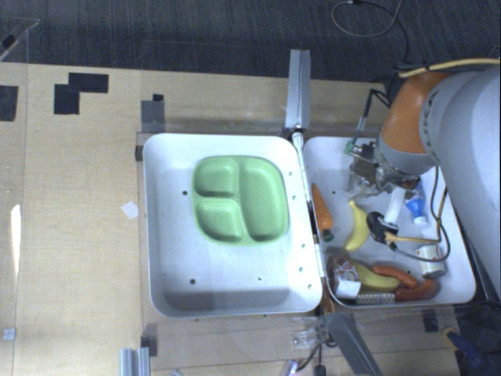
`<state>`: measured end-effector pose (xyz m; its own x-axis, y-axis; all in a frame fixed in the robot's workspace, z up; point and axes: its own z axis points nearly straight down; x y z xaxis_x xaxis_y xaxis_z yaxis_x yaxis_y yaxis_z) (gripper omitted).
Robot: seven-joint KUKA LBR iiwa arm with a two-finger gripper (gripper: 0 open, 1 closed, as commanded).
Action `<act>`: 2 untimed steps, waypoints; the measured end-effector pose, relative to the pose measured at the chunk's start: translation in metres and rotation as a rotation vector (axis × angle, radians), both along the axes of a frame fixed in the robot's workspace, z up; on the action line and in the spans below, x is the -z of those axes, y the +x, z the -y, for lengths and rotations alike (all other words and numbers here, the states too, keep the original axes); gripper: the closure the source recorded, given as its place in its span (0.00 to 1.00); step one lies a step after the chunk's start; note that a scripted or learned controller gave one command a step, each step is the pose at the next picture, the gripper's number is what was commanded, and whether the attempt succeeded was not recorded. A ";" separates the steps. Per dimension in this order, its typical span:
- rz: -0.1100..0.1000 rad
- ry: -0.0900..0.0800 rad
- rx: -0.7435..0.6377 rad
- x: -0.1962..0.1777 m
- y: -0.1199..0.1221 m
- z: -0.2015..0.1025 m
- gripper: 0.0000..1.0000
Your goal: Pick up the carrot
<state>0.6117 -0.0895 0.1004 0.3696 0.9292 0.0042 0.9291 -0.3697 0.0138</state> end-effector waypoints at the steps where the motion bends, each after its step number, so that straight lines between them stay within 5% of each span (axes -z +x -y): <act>1: -0.008 -0.001 -0.059 -0.077 0.052 0.008 1.00; 2: -0.010 -0.001 -0.165 -0.114 0.012 0.011 1.00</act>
